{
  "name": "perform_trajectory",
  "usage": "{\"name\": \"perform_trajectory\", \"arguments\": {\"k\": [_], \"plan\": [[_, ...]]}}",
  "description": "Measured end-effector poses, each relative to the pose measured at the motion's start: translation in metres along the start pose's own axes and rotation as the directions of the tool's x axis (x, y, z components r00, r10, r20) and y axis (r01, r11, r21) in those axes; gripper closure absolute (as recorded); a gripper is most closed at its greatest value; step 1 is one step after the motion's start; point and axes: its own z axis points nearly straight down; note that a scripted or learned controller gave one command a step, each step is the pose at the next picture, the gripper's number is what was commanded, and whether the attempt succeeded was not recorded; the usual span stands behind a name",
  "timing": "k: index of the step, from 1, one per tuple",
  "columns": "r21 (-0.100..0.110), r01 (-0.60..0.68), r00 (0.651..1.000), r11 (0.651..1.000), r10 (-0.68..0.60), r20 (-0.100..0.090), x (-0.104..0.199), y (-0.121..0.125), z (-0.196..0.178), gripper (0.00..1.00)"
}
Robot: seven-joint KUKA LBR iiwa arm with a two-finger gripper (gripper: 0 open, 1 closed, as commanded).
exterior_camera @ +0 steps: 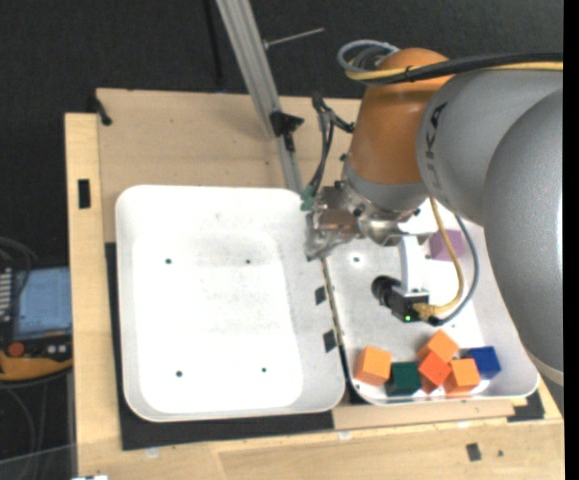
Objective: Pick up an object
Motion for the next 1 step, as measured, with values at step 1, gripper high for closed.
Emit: {"name": "perform_trajectory", "arguments": {"k": [1], "plan": [[-0.001, 0.000, 1.000, 1.000, 0.000, 0.000, 0.0472, 0.0068, -0.0119, 1.00]]}}
